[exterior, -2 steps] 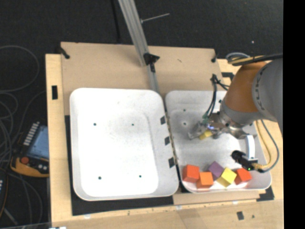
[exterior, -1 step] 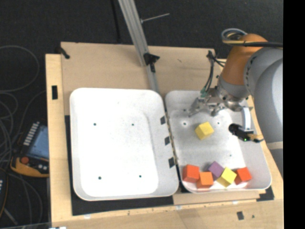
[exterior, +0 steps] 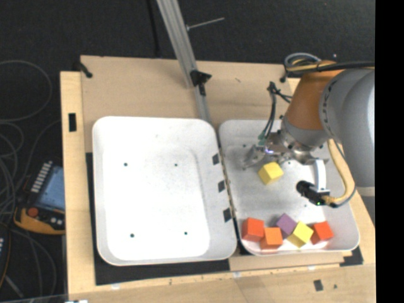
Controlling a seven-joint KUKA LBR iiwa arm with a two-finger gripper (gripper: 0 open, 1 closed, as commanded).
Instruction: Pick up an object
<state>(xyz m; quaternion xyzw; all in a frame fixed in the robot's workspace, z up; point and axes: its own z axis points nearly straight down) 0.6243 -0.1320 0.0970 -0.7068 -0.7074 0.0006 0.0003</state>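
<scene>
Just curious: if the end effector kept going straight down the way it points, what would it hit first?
Probably the yellow cube just below the end effector, then the bin floor; depth is hard to judge.

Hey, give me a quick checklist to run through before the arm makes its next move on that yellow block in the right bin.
1. Target in sight: the yellow block lies alone in the right bin, near its middle. Ok.
2. Gripper position: it sits close above the block. Ok.
3. Block between the fingers: cannot tell.
4. Room around the target: the orange, purple and red blocks cluster at the bin's near edge, apart from it. Ok.
5. Cable at the wrist: loops beside the block, not over it. Ok.
</scene>
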